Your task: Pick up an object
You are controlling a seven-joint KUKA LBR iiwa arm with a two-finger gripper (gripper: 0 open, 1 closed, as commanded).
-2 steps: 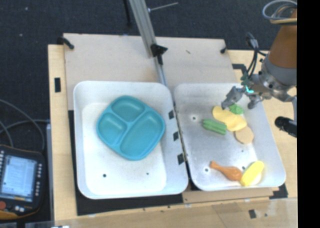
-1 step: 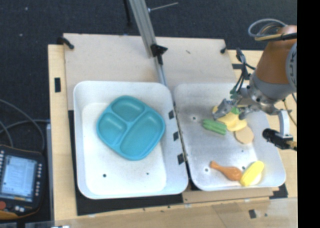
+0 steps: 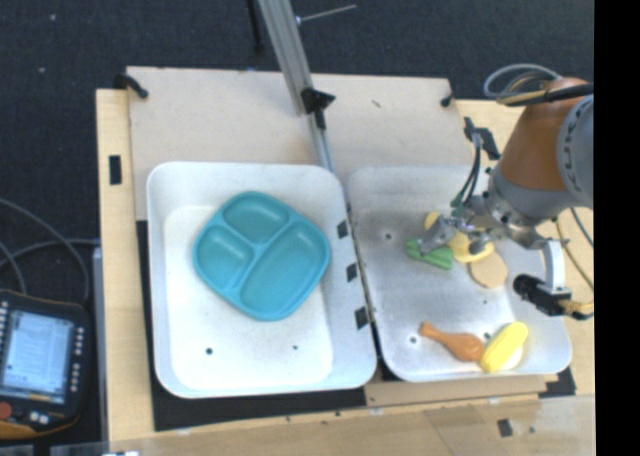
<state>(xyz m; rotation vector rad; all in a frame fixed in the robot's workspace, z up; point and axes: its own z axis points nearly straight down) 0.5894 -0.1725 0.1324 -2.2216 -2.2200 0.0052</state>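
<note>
My gripper [image 3: 455, 235] is low in the right bin [image 3: 400, 214], at its right middle, over a small cluster of toys. A green piece [image 3: 428, 255] lies just below and left of it. A yellow piece [image 3: 466, 248] sits directly under it, partly hidden. A tan disc [image 3: 488, 271] lies to its lower right. Whether anything is gripped is hidden by the wrist. Near the bin's front lie an orange drumstick [image 3: 449, 340] and a yellow lemon-like toy [image 3: 504, 345], touching each other.
A blue divided plate [image 3: 263, 254] lies in the left bin [image 3: 175, 344]. A slanted metal pole [image 3: 288, 39] rises from the back between the bins. The arm's grey and orange wrist [image 3: 540, 159] and cables overhang the right bin's right edge.
</note>
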